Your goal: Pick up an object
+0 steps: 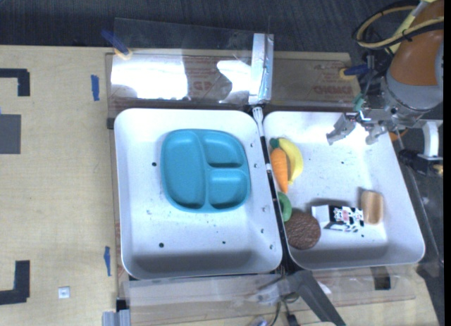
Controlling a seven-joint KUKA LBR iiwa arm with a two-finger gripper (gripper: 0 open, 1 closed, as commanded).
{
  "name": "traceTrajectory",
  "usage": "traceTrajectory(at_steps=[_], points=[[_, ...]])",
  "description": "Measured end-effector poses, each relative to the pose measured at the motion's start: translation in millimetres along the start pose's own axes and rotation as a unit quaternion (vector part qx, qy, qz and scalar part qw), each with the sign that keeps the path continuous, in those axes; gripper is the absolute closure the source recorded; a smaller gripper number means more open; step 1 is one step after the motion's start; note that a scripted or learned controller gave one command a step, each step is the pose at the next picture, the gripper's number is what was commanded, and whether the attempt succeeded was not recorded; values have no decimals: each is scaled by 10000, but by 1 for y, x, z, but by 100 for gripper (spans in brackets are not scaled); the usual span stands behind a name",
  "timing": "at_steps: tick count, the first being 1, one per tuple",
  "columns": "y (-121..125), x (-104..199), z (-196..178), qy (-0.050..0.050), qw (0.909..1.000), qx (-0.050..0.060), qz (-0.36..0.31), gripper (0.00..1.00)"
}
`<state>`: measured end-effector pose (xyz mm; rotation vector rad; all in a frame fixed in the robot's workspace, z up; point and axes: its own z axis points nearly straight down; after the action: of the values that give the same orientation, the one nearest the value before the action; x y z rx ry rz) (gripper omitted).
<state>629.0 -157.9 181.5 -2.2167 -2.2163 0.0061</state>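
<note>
Grey gripper (pixel 357 129) hangs open and unloaded over right bin (pixel 402 198), well apart from carrot (pixel 280 165).

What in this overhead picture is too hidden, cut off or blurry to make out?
- pincer: small and blurred, so its grip is unclear.
- Arm: cut off by the right and top edges.
- Small carton: print too small to read.
- Green item: partly hidden by the carrot and brown cookie.
</note>
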Motion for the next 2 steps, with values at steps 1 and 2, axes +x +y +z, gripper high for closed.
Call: traceTrajectory(at_steps=[1,2], points=[[26,54,63,5,9995,22,326,0],[2,60,82,-18,9983,-203,548,0]])
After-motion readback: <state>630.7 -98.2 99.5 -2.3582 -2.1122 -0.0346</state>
